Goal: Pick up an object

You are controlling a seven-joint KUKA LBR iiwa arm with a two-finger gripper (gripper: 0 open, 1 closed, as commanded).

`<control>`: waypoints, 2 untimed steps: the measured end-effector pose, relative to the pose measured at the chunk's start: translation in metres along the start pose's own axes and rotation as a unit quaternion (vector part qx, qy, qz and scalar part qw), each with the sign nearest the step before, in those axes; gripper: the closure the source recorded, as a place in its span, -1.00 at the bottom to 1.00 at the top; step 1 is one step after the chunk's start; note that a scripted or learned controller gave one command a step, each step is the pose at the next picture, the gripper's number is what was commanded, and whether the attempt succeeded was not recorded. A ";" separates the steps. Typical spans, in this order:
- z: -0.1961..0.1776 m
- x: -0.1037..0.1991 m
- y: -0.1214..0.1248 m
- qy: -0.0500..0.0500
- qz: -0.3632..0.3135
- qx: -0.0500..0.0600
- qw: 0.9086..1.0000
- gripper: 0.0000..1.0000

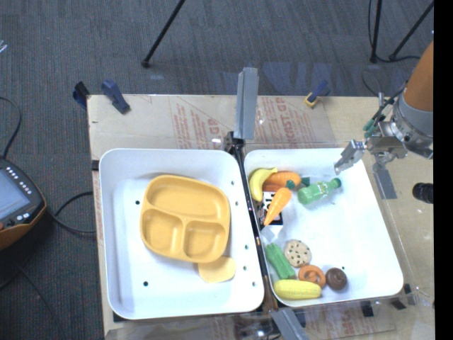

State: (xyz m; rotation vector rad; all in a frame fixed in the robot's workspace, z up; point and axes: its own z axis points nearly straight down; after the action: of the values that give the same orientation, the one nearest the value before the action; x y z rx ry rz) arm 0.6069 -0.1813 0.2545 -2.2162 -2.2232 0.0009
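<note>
Dark grey carpet (85,27) covers the floor around the bench. Black tripod legs (168,25) stand on it behind, with more at the far right (396,27). A cable (67,207) trails at left.

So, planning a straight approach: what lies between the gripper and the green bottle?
Bare white bin floor separates the gripper from the green bottle in the camera view.

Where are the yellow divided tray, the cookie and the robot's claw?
Yellow divided tray (186,219): camera view, on the ridge between its compartments.
Cookie (297,252): camera view, middle of its speckled top.
Claw (368,158): camera view, midway between its two fingertips, over the right bin's far edge.
</note>
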 end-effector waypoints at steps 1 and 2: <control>0.104 0.055 0.032 0.002 -0.058 0.005 0.998 -1.00; 0.108 0.044 0.021 0.000 -0.081 0.001 0.997 -1.00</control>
State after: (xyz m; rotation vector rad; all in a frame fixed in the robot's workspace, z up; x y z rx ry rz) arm 0.6271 -0.1373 0.1470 -2.0272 -2.3955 0.0026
